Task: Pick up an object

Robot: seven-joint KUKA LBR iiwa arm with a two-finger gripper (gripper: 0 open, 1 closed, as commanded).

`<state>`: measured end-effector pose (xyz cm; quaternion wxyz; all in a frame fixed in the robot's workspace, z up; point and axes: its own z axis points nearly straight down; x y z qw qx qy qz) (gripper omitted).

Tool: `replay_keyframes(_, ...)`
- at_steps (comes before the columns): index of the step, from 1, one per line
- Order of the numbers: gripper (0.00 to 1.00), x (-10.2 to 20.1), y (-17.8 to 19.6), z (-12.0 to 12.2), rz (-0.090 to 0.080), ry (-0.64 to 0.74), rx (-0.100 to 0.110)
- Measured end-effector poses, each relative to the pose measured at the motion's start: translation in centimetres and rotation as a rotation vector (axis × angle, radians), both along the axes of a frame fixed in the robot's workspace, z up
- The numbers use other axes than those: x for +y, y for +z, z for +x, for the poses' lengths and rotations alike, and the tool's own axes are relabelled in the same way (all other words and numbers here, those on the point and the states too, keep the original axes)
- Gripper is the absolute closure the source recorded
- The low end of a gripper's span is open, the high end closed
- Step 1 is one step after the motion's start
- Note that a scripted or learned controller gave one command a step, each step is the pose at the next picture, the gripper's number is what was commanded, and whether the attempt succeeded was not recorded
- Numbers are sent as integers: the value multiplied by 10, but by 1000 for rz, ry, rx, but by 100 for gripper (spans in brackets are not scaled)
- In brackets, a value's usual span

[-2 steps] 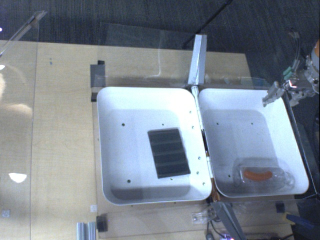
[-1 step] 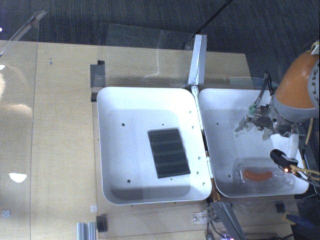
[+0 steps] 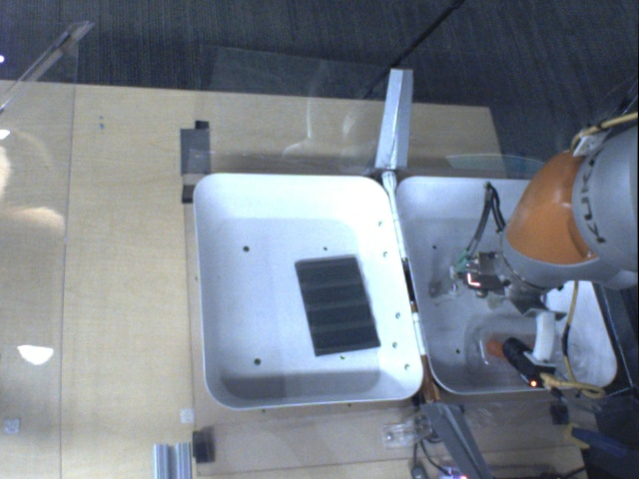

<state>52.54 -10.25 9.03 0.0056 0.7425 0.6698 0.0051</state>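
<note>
A black ribbed rectangular pad (image 3: 337,304) lies flat on the floor of the left bin (image 3: 230,267), a little right of its middle. My gripper (image 3: 479,279) hangs low over the right bin (image 3: 439,228), under the grey arm and its orange band (image 3: 547,218), well apart from the pad. A small reddish thing (image 3: 491,348) lies on the right bin's floor near the front, just below the gripper; it is too blurred to name.
The two white bins share a raised divider wall (image 3: 404,277). A grey metal post (image 3: 395,128) stands behind the bins at the divider. Cables (image 3: 489,208) trail from the wrist. Bare wooden bench (image 3: 100,317) spreads to the left.
</note>
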Motion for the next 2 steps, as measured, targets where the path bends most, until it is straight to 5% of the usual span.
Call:
replay_keyframes(1, 0, 20, 74, 34, 4, -293, 10)
replay_keyframes(2, 0, -59, 28, 103, 3, -274, 13)
